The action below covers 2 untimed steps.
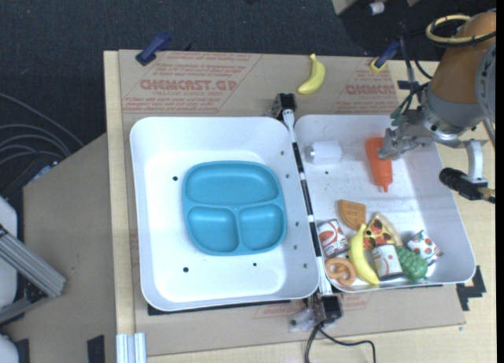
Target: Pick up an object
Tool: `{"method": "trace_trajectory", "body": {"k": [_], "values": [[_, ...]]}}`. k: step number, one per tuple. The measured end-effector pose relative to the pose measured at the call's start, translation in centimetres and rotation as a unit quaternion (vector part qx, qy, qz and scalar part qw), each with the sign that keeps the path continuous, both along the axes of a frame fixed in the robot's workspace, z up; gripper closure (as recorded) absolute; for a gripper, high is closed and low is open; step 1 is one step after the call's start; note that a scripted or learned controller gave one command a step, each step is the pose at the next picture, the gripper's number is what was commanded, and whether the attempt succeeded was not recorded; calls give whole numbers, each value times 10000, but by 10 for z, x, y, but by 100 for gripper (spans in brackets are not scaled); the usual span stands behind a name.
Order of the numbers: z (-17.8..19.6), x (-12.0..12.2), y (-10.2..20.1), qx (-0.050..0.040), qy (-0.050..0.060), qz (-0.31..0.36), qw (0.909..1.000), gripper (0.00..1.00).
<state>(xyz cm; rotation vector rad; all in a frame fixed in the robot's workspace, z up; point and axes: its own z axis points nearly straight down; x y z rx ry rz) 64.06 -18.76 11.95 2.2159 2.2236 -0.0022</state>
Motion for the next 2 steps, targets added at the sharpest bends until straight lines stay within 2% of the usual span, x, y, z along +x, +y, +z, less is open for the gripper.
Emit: {"method": "trace_trajectory", "body": {"k": [1, 2], "values": [[-5, -1, 2, 24, 26, 2, 10000, 0], [-35, -6, -18, 17, 20, -20, 10000, 0]]}}
